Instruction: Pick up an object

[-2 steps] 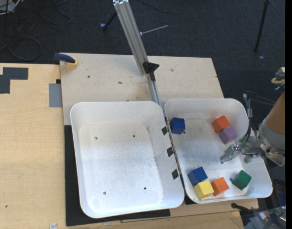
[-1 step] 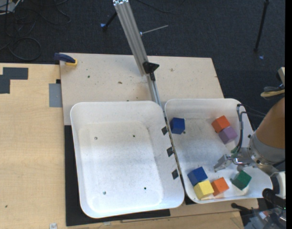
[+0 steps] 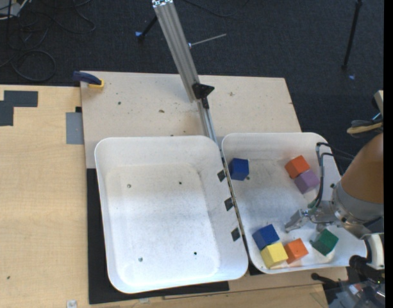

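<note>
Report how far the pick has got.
Done: the gripper is down inside the right bin, among the blocks. In hand: nothing visibly; no block sits between its fingers. It hangs beside the blue block and the orange block. Left: closing on one block and lifting it.

I see the bench from one fixed camera above it, looking down at a slant. Both white bins (image 3: 159, 147) fit in frame, and the arm (image 3: 366, 178) enters from the right.
</note>
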Tool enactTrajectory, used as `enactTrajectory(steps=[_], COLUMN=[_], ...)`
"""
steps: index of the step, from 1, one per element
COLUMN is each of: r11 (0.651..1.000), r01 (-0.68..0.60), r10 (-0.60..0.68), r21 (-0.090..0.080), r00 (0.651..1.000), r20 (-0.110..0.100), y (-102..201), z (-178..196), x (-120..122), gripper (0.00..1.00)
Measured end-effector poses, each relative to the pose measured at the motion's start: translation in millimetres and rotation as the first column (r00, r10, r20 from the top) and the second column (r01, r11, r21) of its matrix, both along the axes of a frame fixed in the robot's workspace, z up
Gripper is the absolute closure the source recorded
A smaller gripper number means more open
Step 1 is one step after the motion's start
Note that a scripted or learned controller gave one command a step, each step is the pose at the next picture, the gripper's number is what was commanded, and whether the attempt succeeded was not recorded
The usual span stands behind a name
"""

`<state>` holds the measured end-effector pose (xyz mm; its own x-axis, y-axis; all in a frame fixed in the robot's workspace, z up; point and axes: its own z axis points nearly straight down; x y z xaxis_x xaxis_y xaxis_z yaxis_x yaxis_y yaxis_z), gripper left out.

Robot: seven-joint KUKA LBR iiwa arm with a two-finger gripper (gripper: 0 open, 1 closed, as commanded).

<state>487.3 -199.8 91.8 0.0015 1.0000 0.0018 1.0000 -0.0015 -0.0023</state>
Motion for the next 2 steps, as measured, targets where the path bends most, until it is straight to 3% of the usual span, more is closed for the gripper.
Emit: enactTrajectory(steps=[1, 2], r11=[1.0, 1.0], r01=[0.006, -0.003], r10=[-0.006, 0.003], r21=[0.002, -0.002], r00=[1.0, 1.0], r20=[-0.001, 0.004], y=[-0.6, -2.6], z=[9.9, 51.8], x=[-0.4, 1.4], gripper=[1.0, 1.0])
